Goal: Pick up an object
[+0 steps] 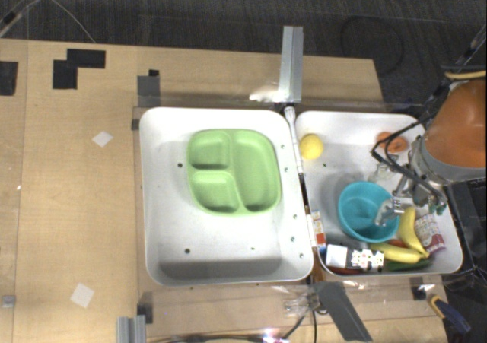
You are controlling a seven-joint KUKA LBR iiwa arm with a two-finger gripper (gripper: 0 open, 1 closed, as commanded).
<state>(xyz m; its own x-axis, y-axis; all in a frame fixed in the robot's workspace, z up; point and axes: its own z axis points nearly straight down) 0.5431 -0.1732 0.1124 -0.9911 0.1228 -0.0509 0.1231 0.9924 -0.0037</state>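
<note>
The right bin (342, 151) holds a blue bowl (364, 208), a yellow ball (310, 146), a banana (412, 232), a green item (403, 255) and a small white box (358, 258) along its near edge. An orange object (389, 141) lies at the back right. My gripper (386, 212) hangs from the grey arm with its orange band (460, 132), right over the blue bowl's right rim. Its metal tip reaches into the bowl.
The left bin (163, 182) holds a green divided tray (232, 170). A metal post (291, 60) stands behind the seam between the bins. Wooden bench top spreads to the left. Cables loop around the wrist at the right bin's back right.
</note>
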